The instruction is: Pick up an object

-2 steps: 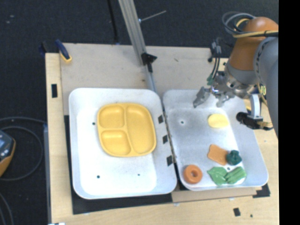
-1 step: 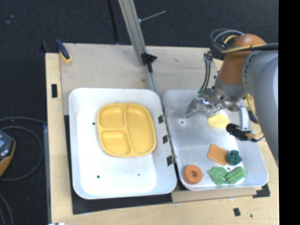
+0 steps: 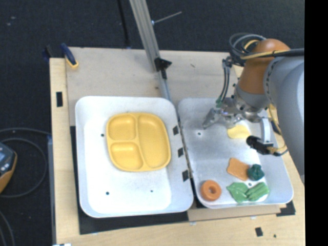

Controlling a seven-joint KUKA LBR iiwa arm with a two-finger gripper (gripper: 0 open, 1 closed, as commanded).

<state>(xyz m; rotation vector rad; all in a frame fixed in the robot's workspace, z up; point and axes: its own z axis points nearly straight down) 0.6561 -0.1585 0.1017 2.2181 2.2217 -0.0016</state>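
My gripper [image 3: 221, 120] hangs over the back of the right bin [image 3: 205, 152], open with nothing between its fingers. A pale yellow object [image 3: 238, 132] lies just to its right and a little nearer the front, close to one fingertip. Toward the front of the same bin lie an orange wedge [image 3: 236, 168], a dark green object [image 3: 255, 172], an orange ring [image 3: 210, 189] and a light green leafy piece [image 3: 248, 192].
The left bin [image 3: 92, 188] holds a yellow divided plate [image 3: 138, 141]. A slanted metal pole [image 3: 148, 40] stands behind the bins. The arm's grey body fills the right side above the right bin.
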